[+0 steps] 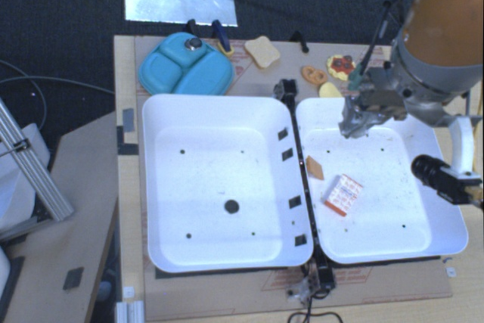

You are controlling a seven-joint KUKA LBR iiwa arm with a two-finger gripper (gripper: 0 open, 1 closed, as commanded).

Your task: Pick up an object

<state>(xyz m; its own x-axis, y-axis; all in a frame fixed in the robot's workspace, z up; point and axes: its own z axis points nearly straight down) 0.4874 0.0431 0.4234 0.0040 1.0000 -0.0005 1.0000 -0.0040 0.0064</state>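
Observation:
In the right bin (423, 238) lie a small red-and-white box (343, 194) and, up and to its left near the divider, a small tan wedge (314, 168). A dark round disc (231, 206) rests in the left bin (174, 238). My gripper (353, 125) hangs over the back of the right bin, above and right of the tan wedge, apart from both pieces. The wrist above hides how its fingers stand, and nothing shows between them.
Behind the bins sit a blue divided plate (186, 69), a toast slice (262, 51), a pretzel-like piece (313, 75), a pizza-like piece (340, 65) and a yellow piece (329, 91). A black cylinder (439, 176) juts over the right bin's right side. Black clips line the divider (291, 155).

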